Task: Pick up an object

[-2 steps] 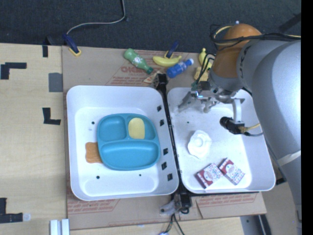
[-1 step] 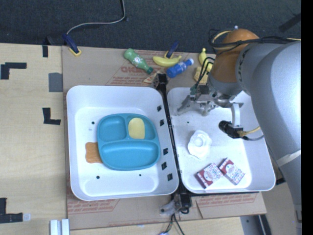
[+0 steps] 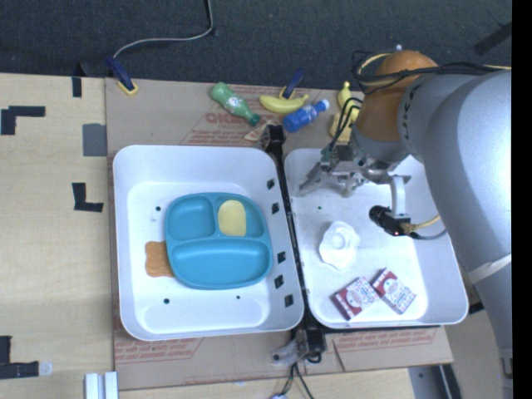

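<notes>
The big grey arm comes in from the right and bends down over the back of the right bin, with its orange band up near the bin's far edge. The tool hangs low over the far left part of that bin. I cannot tell if it is apart or together, and nothing can be seen in its grip. Nearer the front of the same bin sits a small white cup with a crumpled look, close to the middle. In the front right part lie two little red and white packets side by side, touching; each long side runs at a slant from front left to back right. In the left bin lies a blue divided plate with a yellow piece in its back right part. An orange piece peeks out from under the plate's left edge. Behind the bins, on the bench, lie a green bottle, a yellow banana and a blue bottle.
</notes>
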